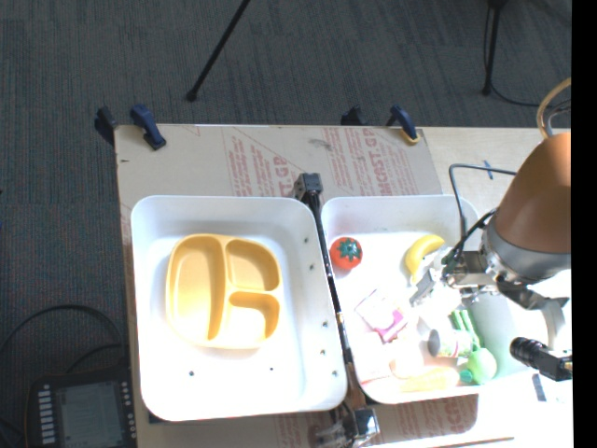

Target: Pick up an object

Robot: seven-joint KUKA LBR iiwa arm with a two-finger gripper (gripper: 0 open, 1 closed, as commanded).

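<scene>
Approach step, I judge — the tool (446,273) hovers over the right bin (392,208) beside the banana (422,250); whether it grips anything I cannot tell — next, descend onto one object

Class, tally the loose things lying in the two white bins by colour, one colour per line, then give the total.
Yellow: 2, the divided tray and the banana
Red: 1, the tomato
Pink and white: 1, the packet
Green: 1, the toy
Pale orange: 1, the stick
White with red end: 1, the tube
Total: 7
</scene>
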